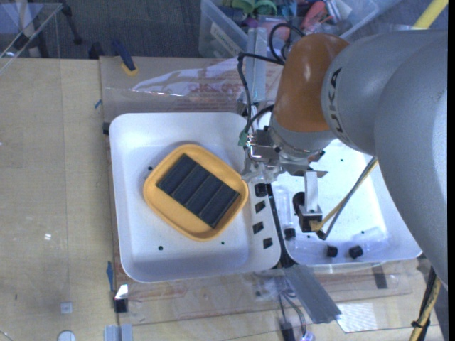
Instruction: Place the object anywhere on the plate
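A yellow plate (162,203) with rounded corners lies tilted in the left white bin (135,155). On its middle rests a dark grey ridged rectangular block (199,187), lying flat. My gripper (269,170) hangs under the orange-banded wrist, above the divider between the two bins and just right of the plate's right corner. It stands apart from the block, and I see nothing held in it.
The right bin (370,212) lies under the arm, with a few small dark bits (343,250) near its front edge. Behind the bins lie a crumpled plastic sheet (192,84) and a clear tub of coloured toys (284,2). Wooden bench surrounds the bins.
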